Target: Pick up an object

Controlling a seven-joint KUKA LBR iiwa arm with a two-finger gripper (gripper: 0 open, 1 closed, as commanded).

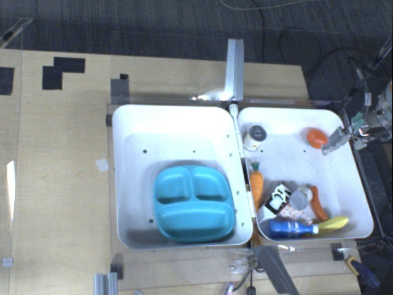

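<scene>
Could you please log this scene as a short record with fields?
left bin: blue tray
right bin: carrot, orange ball, blue bottle, banana, small jar
gripper: over right bin's far right edge, beside orange ball
held: nothing seen between fingers
</scene>
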